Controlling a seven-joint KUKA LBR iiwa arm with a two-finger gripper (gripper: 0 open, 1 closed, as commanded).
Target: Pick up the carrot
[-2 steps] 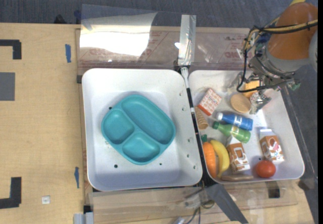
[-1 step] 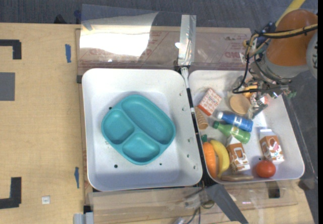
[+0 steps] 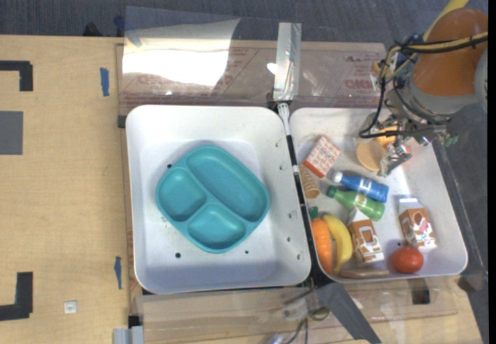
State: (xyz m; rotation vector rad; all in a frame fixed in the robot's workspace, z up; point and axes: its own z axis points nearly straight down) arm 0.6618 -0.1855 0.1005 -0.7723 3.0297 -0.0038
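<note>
The carrot is orange with a green top and lies along the left wall of the right bin, near its front, beside a yellow banana. My gripper hangs over the back right part of that bin, next to a tan round piece. It is well away from the carrot, up and to the right of it. Nothing shows between the fingers.
The left bin holds a teal divided plate. The right bin also holds a cracker box, a blue bottle, a green bottle, two small cartons and a tomato. A clear panel stands behind the bins.
</note>
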